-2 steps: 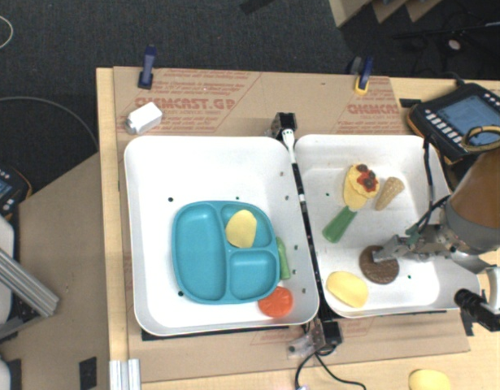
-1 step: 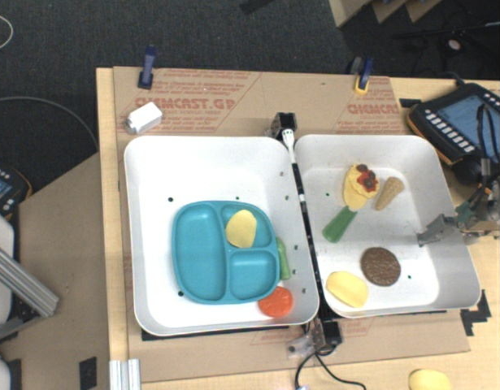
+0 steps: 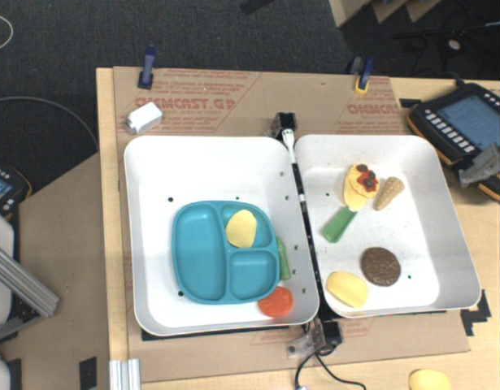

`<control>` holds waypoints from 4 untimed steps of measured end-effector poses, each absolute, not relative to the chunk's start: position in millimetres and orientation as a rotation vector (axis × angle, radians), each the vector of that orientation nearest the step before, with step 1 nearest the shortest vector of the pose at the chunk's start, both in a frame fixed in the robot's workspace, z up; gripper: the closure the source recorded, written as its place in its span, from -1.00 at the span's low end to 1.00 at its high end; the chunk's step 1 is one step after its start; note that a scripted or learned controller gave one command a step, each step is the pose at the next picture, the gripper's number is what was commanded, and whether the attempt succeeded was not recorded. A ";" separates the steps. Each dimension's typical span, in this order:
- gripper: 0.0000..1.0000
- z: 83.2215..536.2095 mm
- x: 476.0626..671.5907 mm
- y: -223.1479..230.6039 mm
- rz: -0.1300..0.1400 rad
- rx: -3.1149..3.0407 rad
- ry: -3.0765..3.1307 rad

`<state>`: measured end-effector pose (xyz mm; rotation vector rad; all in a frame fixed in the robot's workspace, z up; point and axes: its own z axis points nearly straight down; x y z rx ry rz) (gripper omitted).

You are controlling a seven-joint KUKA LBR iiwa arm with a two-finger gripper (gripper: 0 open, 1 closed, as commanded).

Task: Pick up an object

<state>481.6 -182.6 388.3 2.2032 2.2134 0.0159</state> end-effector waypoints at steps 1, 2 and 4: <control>-1.00 545.6 479.6 -177.0 0.016 2.204 2.209; -1.00 285.4 477.1 -181.0 -0.011 2.232 2.231; -1.00 82.2 477.9 -141.2 -0.003 2.225 2.227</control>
